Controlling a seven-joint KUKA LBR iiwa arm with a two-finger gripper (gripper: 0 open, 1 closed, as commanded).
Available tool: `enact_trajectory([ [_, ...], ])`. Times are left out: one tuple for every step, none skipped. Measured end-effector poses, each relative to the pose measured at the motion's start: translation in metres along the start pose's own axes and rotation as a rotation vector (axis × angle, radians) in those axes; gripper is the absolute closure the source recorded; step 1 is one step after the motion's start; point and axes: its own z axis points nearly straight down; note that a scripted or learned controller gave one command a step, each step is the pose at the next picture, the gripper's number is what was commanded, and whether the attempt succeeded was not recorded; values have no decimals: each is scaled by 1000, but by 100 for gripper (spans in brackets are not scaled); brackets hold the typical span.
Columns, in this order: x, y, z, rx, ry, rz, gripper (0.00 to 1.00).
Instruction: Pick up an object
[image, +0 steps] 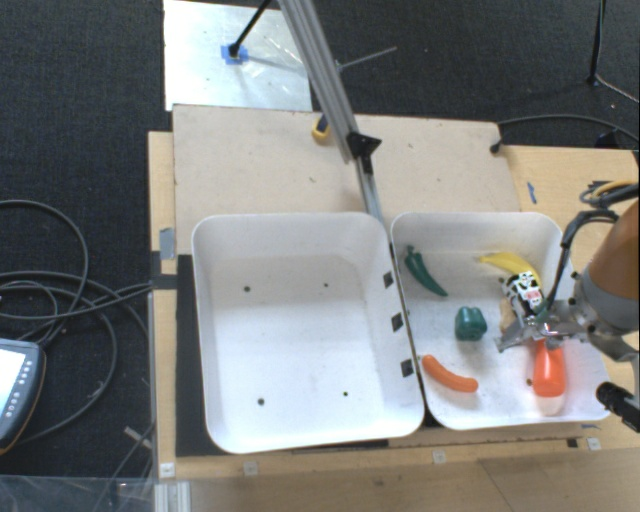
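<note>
In the right bin (548, 228), the gripper (527, 332) hovers just left of the orange-red bottle (548, 372), near the banana (508, 263); how wide it stands, I cannot tell

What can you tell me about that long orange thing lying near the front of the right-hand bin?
The orange carrot-like toy is a smooth, glossy, plastic-looking piece, long and slightly curved with rounded ends. It lies flat on the floor of the right bin, near the front and close to the wall between the bins, running slantwise. Nothing touches it except the bin floor.
</note>
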Motion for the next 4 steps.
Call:
enact_trajectory([
  [4, 2, 38, -3, 6, -4, 0],
  [4, 3, 26, -6, 6, -4, 100],
  [1, -5, -25, -9, -4, -1, 100],
  [10, -6, -84, -12, -5, -5, 100],
])
